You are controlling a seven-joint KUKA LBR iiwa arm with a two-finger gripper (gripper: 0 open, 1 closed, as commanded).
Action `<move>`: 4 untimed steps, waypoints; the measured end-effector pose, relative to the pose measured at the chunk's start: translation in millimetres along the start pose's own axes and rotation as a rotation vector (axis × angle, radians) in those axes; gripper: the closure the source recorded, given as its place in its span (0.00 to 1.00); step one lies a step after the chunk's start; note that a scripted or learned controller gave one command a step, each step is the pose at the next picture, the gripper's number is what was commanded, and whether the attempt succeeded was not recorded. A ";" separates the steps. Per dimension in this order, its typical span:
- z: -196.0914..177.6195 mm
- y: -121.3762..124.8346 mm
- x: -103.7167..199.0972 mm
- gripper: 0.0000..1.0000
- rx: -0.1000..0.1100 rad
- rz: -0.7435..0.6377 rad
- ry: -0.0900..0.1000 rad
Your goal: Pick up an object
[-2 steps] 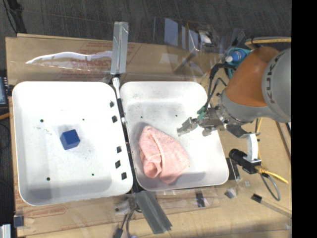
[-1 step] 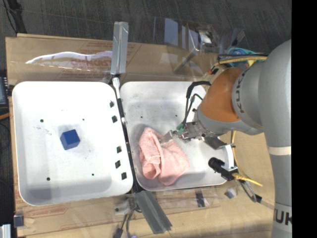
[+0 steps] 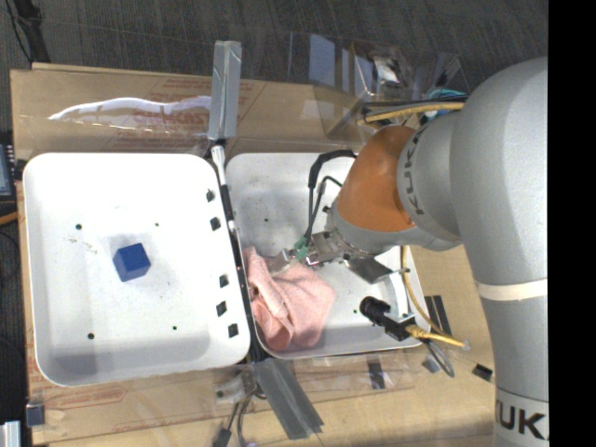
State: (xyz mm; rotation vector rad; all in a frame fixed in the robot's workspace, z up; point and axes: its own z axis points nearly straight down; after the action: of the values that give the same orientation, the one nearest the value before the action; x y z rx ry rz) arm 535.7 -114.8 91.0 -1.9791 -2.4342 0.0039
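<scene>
Likely slip: jaws, apart or together cannot tell, sit beside crumpled pink cloth (image 3: 291, 307); limp folds may slide out.

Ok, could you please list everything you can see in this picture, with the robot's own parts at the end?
left bin: one, white, left half of the bench
right bin: one, white, beside the left bin
cube: one, blue, on the floor of the left bin, apart from its walls
cloth: one, pink, crumpled in the right bin against its left wall
cardboard: brown, lying under both bins
arm: one, grey with an orange band, reaching in from the right over the right bin
gripper: one, low over the right bin, at the cloth's upper edge
</scene>
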 end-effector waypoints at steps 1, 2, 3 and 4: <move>-9.5 0.0 -0.6 1.00 0.002 -0.002 0.000; -9.7 -0.1 -1.0 0.00 0.001 -0.001 -0.001; -0.6 37.1 8.8 0.00 -0.001 0.046 -0.001; -0.5 -25.6 -14.9 0.00 -0.003 -0.102 0.000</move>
State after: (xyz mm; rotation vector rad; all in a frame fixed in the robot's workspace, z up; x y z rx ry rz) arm 513.6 -134.6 91.6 -1.8530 -2.5338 0.0008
